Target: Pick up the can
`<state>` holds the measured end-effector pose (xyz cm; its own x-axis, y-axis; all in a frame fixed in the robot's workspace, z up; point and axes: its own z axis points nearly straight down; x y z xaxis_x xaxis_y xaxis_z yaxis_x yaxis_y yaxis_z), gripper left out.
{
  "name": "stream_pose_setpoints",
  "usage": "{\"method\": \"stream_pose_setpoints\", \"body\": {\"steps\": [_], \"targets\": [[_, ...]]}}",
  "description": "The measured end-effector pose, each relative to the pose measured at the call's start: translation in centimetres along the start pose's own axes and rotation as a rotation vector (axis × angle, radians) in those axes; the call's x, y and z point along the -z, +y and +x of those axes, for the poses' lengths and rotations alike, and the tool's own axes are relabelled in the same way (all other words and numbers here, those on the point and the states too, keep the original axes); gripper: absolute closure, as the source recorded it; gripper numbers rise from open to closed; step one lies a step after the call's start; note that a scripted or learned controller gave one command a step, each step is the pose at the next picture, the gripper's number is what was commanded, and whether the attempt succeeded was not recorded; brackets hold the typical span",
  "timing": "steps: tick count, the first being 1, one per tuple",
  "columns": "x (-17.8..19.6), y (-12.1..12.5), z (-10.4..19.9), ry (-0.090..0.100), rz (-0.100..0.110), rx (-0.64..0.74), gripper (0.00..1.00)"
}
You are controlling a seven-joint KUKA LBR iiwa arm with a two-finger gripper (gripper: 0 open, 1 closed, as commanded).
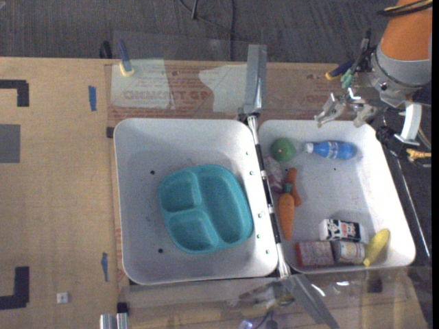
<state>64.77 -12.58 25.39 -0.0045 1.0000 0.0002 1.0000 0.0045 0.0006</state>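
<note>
Camera view is showing the gripper hanging with fingers spread wide and holding nothing, above the far rim of the right bin. Well apart from it, the can is lying at that bin's near edge, touching the banana.

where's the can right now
The can lies on its side at the near edge of the right bin, between a red packet and a banana, just below a small carton.
</note>
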Motion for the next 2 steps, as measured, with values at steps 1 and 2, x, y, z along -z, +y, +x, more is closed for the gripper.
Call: {"method": "stream_pose_setpoints", "body": {"steps": [1, 2], "targets": [[-14.6, -6.2, -1.2, 0.000, 0.000, -0.048, 0.00], [-16.7, 0.9, -5.9, 0.000, -0.001, -0.021, 0.00]]}}
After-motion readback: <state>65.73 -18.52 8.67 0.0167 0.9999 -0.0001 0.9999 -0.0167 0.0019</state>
